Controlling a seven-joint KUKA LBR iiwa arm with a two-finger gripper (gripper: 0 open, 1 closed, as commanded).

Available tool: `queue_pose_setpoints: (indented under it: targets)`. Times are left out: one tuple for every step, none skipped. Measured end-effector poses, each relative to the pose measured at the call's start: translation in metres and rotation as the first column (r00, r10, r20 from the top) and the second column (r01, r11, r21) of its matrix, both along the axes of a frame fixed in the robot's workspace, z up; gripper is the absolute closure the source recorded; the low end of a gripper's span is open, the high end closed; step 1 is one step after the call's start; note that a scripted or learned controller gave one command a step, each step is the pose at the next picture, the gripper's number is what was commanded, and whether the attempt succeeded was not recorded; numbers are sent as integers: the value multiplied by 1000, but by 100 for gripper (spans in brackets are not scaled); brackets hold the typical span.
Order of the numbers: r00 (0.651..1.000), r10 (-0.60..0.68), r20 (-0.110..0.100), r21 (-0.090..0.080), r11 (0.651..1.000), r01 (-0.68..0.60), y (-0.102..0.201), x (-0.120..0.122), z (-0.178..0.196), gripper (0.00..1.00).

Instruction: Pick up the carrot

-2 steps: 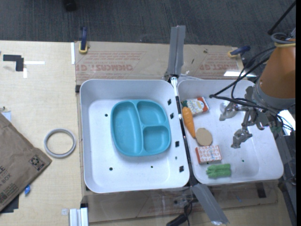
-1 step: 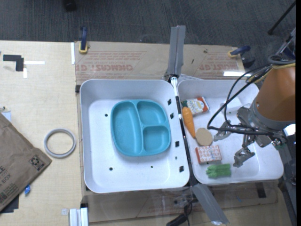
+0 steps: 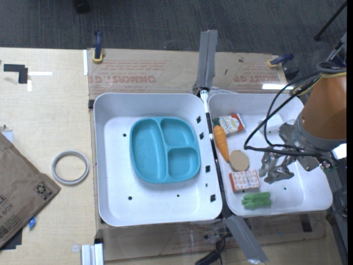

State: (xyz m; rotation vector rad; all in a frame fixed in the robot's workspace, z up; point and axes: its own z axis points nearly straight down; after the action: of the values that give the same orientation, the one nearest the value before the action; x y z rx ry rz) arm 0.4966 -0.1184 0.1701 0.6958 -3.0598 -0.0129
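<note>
Looking at your right bin [image 3: 309, 203], the carrot [image 3: 221, 142] is lying lengthwise against its left wall, just beside the round cookie [image 3: 239, 160] and below the red-and-green packet [image 3: 231, 124], while your claw [image 3: 274, 169] hangs well off to the right over the bin floor with nothing in it, and I honestly can't tell whether it's apart or together from this angle. It's probably a light, stiff plastic toy and a bit slick, so I'd pinch it across the thick middle, not the narrow tip, minding that wall.
</note>
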Motion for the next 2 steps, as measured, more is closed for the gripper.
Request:
queue_pose_setpoints:
  targets:
    - [986, -164, 5, -5, 986, 164, -83, 36, 35, 100]
    - [996, -91, 6, -4, 996, 91, -104, 2, 178, 100]
